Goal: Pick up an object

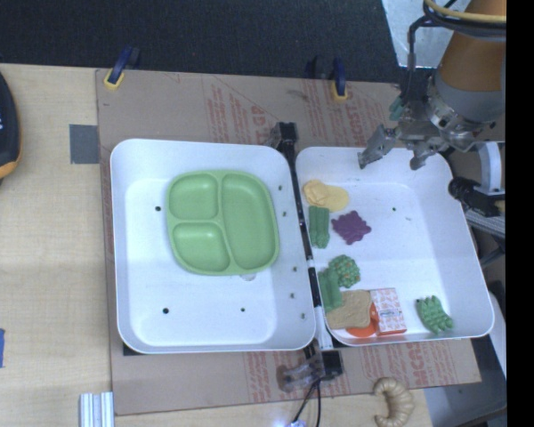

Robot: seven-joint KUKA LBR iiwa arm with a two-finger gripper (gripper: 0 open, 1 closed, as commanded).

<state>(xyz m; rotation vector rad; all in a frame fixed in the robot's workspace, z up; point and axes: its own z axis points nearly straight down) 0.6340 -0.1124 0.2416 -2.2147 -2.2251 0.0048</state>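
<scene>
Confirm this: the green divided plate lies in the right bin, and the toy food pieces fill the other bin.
Not quite. The camera view shows the green divided plate in the left bin. The toy food pieces, such as the purple piece, lie in the right bin.

I can't read any text here. The cardboard sheet (249, 105) carries faint red print and the small red-and-white packet (388, 311) bears markings, but both are too blurred to make out.
</scene>
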